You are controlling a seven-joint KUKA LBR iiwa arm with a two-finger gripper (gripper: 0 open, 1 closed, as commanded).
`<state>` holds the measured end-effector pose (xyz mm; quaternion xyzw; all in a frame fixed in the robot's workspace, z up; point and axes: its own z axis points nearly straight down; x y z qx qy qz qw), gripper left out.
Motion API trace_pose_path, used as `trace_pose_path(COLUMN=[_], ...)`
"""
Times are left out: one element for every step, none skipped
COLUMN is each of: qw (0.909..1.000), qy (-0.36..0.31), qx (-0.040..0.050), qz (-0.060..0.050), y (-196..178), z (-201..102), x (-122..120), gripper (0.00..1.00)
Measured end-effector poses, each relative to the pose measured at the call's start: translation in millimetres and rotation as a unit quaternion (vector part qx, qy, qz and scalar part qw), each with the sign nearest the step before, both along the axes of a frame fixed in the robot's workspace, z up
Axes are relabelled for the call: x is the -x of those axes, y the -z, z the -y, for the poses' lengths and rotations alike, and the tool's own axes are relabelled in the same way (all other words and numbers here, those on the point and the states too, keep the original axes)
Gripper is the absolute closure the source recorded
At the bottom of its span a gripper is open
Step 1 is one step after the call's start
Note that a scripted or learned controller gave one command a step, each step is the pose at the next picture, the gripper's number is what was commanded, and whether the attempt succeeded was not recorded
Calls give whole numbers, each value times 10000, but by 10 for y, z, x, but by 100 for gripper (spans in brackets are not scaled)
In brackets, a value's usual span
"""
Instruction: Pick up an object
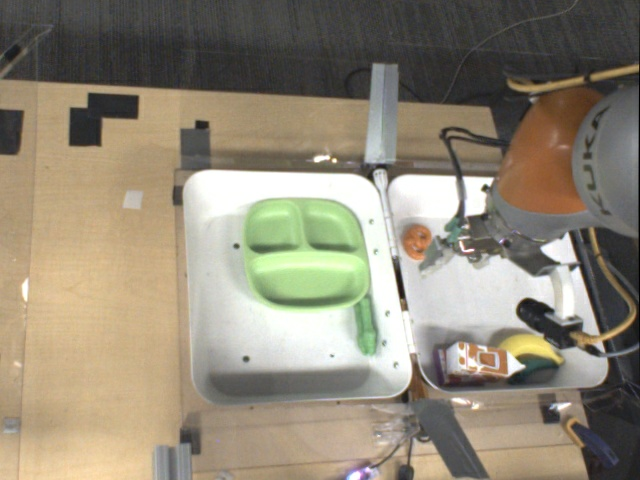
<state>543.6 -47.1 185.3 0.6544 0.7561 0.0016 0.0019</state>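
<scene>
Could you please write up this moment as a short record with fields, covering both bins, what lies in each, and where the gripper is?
left bin: green divided plate near the middle; green stick-shaped item beside the plate's lower right corner
right bin: small orange object near the upper left; brown carton and yellow banana along the lower edge
gripper: low over the right bin, just right of the orange object
held item: none visible between the fingers
</scene>
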Motion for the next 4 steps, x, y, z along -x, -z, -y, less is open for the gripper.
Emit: trace_pose_path(qw=[9986,9984,9934,9850], qy=[-528,569,1144,1725], qx=[4,-1,2,-4], qz=[4,-12,9,-19], y=[-3,362,-743,275], z=[278,677,982,1298], x=[-111,495,551,563], gripper=[0,0,0,0])
